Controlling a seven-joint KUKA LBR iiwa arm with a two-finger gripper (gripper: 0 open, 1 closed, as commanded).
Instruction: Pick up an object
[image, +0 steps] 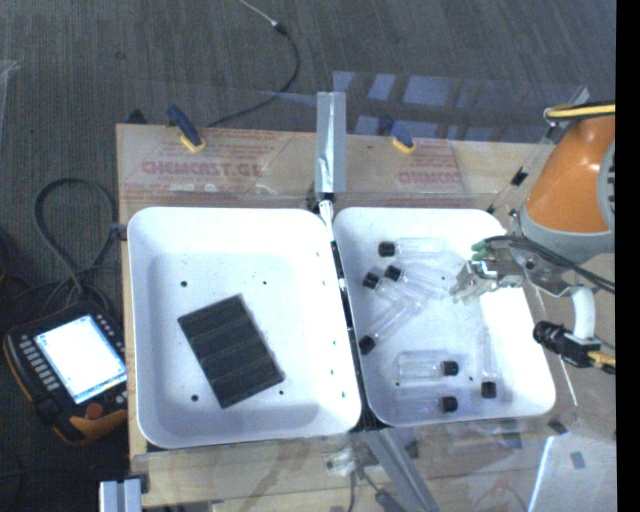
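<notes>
Two white bins sit side by side on the counter (230, 165). The end effector (468, 282) hangs low over the right bin (520, 335), in its far right part. It is carried by the grey arm (575, 185), with its orange band, which reaches in from the right. Released, clenched or grasping: cannot tell. Glare and clear plastic blur that spot.

Vials (393, 271): clear bodies with black caps, several, all lying down in the right bin.
- One cluster lies just left of the end effector. Its caps point away from the end effector and its bodies fan toward it.
- The nearest clear body ends just beside the end effector. Touching or apart: cannot tell.
- One more vial lies further left and nearer the view's lower edge. It is slanted, with its cap close to the wall between the bins.
- A second group lies below the end effector in the view, toward the near wall. Two of these lie crosswise, one behind the other, caps at their right ends.
- A third vial of that group has its cap near the near right corner, almost straight below the end effector.

Slab (230, 350): black and ribbed, lying flat on the floor of the left bin (200, 255). It is well to the left of the end effector, turned diagonal to the bin walls and apart from them.

Beyond the bins, two blue-and-yellow clamps (185, 128) grip the counter's far edge, up and left of the end effector. A pendant (70, 365) with a lit screen lies on the floor, far to the left.
</notes>
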